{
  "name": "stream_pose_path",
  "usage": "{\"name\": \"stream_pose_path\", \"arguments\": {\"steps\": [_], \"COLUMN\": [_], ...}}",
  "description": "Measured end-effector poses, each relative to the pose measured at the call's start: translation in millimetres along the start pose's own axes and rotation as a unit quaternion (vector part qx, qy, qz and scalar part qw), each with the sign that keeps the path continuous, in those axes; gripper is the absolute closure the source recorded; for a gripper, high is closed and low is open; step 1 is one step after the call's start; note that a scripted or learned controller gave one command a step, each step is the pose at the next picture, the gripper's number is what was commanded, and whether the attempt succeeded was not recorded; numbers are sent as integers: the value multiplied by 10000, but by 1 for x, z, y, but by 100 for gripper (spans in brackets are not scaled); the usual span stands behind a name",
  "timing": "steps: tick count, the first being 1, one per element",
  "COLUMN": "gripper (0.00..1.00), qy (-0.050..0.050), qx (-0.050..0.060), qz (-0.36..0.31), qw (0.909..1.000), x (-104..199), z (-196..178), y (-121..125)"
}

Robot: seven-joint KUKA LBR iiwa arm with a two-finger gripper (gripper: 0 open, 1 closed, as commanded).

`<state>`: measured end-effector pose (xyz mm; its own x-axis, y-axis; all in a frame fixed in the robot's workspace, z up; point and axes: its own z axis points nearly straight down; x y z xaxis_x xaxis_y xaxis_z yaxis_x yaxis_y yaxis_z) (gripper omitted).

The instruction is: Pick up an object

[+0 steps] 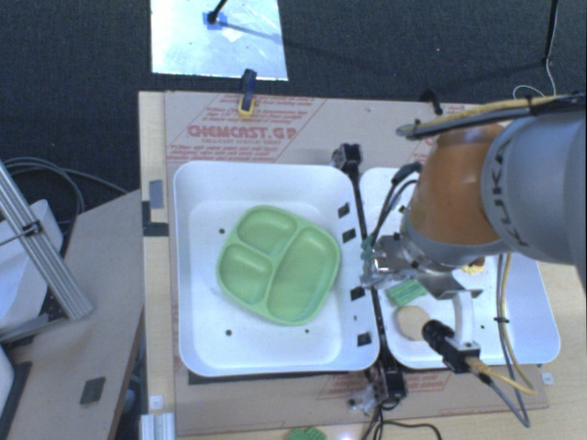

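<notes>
Reaching in from your right, the arm [477, 191] bends down over the right bin [541, 328]; whether its claw is open is hidden from you.

The green plate [278, 264] takes up the middle of the left bin [197, 337]. All around the plate the white floor is bare. To the right of the plate, the big arm [495, 186] covers much of the right bin [541, 337], crowding its small things.
</notes>
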<state>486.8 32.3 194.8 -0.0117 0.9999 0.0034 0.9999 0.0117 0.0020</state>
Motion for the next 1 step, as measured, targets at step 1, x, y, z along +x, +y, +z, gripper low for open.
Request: {"name": "stream_pose_path", "arguments": {"steps": [1], "gripper": [100], "qy": [-1], "qx": [-27], "qz": [5], "qw": [10000], "x": [55], "z": [-68], "y": [1]}}
